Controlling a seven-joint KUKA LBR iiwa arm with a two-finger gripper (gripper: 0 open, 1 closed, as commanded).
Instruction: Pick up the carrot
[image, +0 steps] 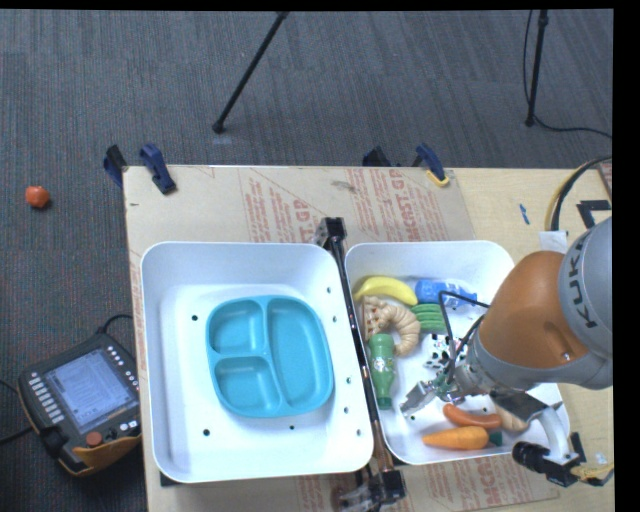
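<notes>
Lying far left on the grey carpet, well apart from the bench: a small orange ball (37, 196). Sitting on the floor beside the bench's near left corner: a pendant (80, 400) with a lit screen. Gripping the bench's far edge: a blue clamp (157, 168) at the left.

Resting in the left bin (152, 300): a blue tray (270, 355) with three compartments, lying flat near the middle.

Crowding the right bin (500, 252), from its left wall on: a green bottle (382, 368) lying lengthwise near the divider, a beige pastry (398, 325) just beyond it, a banana (385, 290) lying toward the far wall, then a green toy (432, 318) and a blue toy (442, 292) beside those.

Lying along the right bin's near wall, roughly crosswise: the carrot (462, 438), with a reddish-orange vegetable (470, 415) just behind it, touching or nearly so.

Hanging low over the bin, just above and left of the carrot, right of the bottle: the gripper (425, 392). Not possible to tell whether clenched or released; nothing seen held in it.

Reaching in from the right and covering the bin's right part: the arm (540, 320), its orange band facing up.
</notes>
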